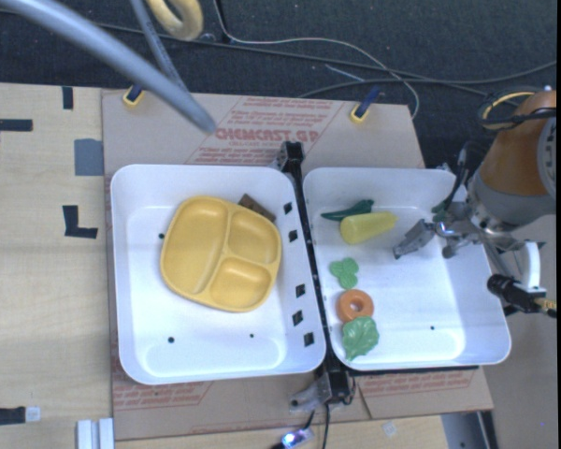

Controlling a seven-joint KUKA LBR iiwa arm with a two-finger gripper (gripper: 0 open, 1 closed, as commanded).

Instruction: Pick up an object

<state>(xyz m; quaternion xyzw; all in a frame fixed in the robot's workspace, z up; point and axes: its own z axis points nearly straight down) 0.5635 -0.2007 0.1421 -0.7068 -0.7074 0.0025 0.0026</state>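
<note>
Left bin [131,279]: yellow divided tray [222,252] lies tilted in the upper middle, a dark brown item [253,203] poking out under its upper right corner, near the bin's top edge. Bare floor along the bottom and left walls.

Right bin [477,340]: objects crowd the left side, close to the divider. Yellow corn piece [367,225] with a dark green piece [348,212] touching its upper left; below, small green piece [344,271], orange ring [355,304], green leafy piece [360,337]. Floor from middle to right wall is open.

Gripper [413,242] sits just right of the corn, nothing between its fingers; jaw state: cannot tell. Arm [514,166] overhangs the right wall.
</note>
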